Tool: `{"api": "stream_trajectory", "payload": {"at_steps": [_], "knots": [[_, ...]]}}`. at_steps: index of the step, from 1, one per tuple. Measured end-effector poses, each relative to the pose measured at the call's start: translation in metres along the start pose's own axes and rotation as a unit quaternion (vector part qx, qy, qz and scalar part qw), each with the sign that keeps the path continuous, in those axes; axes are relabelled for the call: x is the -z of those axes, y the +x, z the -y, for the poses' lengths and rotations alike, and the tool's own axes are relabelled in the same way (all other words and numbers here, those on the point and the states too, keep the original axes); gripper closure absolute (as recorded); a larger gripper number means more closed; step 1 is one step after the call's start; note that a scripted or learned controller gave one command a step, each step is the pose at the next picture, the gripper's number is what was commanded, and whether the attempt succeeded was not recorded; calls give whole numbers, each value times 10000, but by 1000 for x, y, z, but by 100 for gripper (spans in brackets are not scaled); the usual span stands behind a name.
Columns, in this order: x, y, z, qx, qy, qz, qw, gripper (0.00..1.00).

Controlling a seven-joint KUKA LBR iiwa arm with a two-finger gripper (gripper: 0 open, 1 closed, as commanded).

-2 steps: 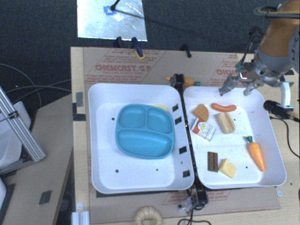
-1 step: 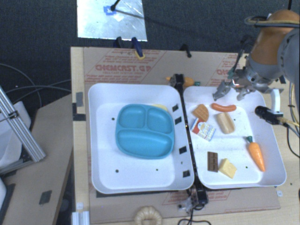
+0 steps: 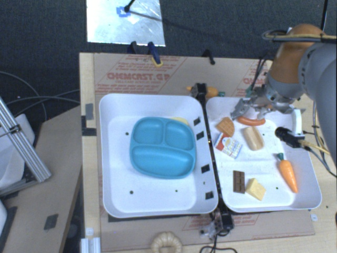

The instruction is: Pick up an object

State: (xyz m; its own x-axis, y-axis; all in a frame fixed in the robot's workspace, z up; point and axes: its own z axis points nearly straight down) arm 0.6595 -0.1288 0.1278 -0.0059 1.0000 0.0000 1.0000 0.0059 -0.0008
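The gripper (image 3: pixel 256 107) hangs low over the far end of the right bin (image 3: pixel 308 196), just above a sausage (image 3: pixel 251 121). Whether it grasps anything I cannot tell from here. This looks like the reaching step; next it needs to settle squarely astride the sausage, clear of the nearby cracker (image 3: pixel 226 126).

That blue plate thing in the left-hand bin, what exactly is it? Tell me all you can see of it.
The blue plastic divided tray looks like a child's meal plate: rounded corners, a raised rim, and ridges splitting it into three compartments, two smaller ones at the far side and one long one nearer the camera. It lies flat, right way up, on the floor of the left shallow white bin. A pale yellow thing peeks out at its far edge.
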Motion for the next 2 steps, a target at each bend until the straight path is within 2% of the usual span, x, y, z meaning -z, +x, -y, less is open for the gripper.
{"api": "stream_trajectory", "payload": {"at_steps": [1,2], "knots": [[-25,0,-4,-3,-72,10,10000,0],[-15,-1,-4,5,-76,24,10000,100]]}}
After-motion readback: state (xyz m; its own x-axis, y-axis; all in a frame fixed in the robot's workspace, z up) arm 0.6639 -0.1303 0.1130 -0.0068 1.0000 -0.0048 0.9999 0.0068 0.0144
